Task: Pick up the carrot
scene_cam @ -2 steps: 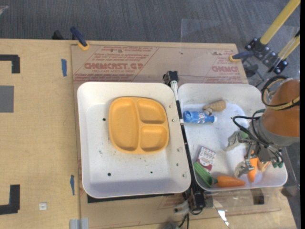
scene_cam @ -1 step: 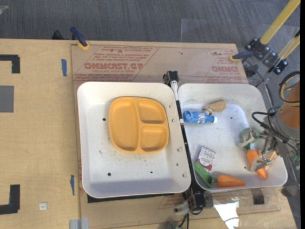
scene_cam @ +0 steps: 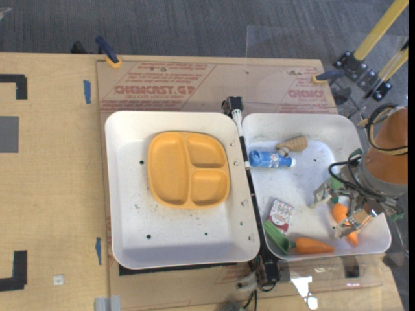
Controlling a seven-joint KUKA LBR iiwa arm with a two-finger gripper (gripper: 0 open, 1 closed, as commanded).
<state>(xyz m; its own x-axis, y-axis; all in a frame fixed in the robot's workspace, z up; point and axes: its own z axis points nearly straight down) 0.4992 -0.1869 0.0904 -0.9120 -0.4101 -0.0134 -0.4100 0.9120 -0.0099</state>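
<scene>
Plywood bench (scene_cam: pixel 45 193), cardboard sheet (scene_cam: pixel 207 86), 2 white bins (scene_cam: pixel 123 193), grey carpet (scene_cam: pixel 194 11)

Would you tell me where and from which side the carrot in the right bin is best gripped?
Probably the thick orange middle of the carrot, taken from above with fingers across its width. It lies flat along the right bin's near wall, which blocks a side approach; its green top tapers leftward.

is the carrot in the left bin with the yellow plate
No, the carrot lies near the front edge of the right bin, while the yellow divided plate sits alone in the left bin.
</scene>
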